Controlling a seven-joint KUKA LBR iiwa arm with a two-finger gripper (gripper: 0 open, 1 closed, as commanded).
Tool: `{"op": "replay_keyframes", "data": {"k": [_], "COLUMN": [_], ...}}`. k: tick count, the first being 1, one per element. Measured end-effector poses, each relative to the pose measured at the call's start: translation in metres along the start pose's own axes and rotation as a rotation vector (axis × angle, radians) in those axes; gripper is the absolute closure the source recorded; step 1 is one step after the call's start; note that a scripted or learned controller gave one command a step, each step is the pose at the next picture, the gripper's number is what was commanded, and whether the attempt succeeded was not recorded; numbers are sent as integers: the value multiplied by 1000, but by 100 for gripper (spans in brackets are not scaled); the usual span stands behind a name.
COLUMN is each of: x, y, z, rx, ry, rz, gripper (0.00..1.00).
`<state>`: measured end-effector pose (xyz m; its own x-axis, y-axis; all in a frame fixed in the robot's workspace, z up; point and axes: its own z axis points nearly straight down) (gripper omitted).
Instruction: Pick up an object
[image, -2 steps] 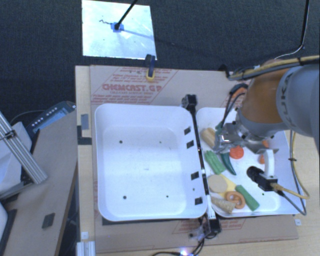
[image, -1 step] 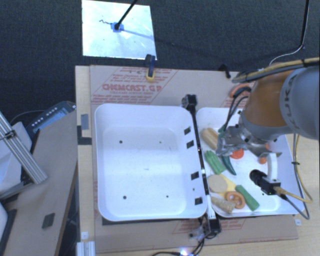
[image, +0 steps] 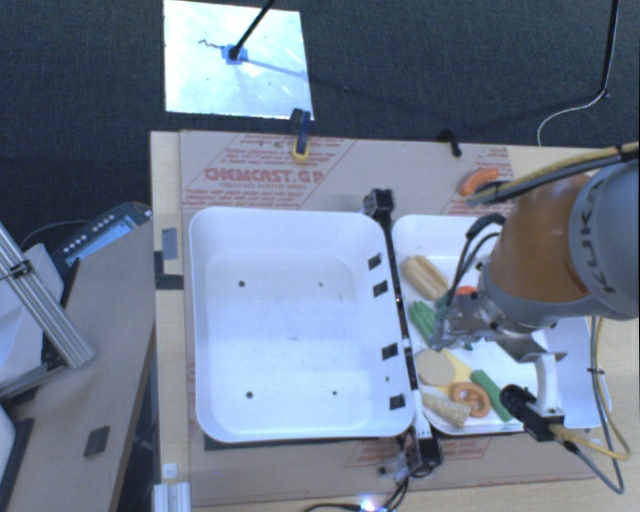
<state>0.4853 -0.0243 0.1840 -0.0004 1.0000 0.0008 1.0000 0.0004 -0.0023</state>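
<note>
My gripper (image: 452, 328) hangs low over the right bin (image: 575, 345), under the arm's grey and orange wrist. It is just right of a green object (image: 423, 320) and just above a round tan disc (image: 434, 369). A tan bread roll (image: 425, 277) lies further back in the same bin. Near the bin's front edge lie an orange ring (image: 468, 396), a green stick (image: 490, 392) and a pale corn-like piece (image: 445, 409). The arm hides the middle and back of this bin.
The left bin (image: 215, 300) stands beside the right one, with a black-clipped divider (image: 395, 300) between them. An orange object (image: 478, 181) lies on the board behind the right bin. A yellow and blue clamp (image: 300, 135) stands at the board's back edge.
</note>
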Motion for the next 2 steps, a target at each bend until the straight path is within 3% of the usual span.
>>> {"op": "replay_keyframes", "data": {"k": [1,2], "x": [-9,33], "y": [138,118], "z": [-2,-165], "rx": [-16,-20], "ry": [-3,1], "rz": [-6,-9], "gripper": [100,100]}}
